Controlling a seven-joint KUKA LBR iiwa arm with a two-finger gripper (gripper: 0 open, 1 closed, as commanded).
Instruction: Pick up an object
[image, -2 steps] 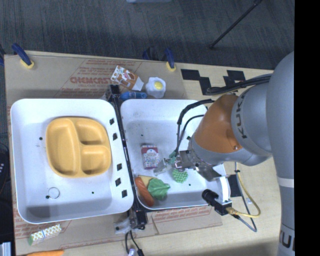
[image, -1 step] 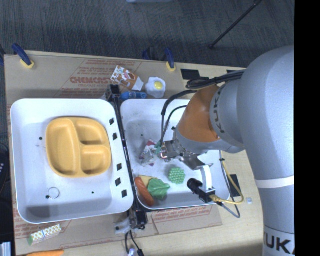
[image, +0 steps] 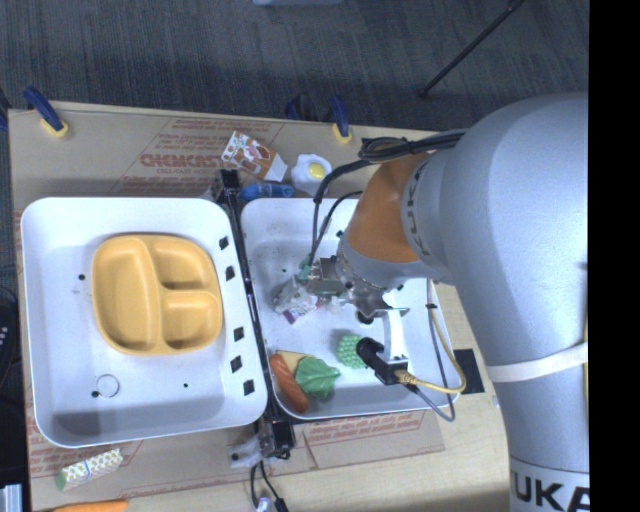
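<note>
My gripper (image: 306, 284) hangs low over the middle of the right bin (image: 270, 228), below the orange band of the arm. A small grey and purple object (image: 292, 303) lies right at its tip; whether it is held is unclear. A green bumpy piece (image: 349, 350) lies just below the wrist. In the bin's front left corner sit an orange-red toy food (image: 284, 380) and a green leafy piece (image: 318, 374), touching each other.
A yellow divided tray (image: 158, 292) lies in the left bin (image: 50, 330). Behind the bins lie a small printed box (image: 246, 153), a blue item (image: 266, 190) and a yellow-white item (image: 312, 169). A wrapped packet (image: 92, 467) lies on the front left of the bench. Cables (image: 432, 385) loop over the right bin's front right.
</note>
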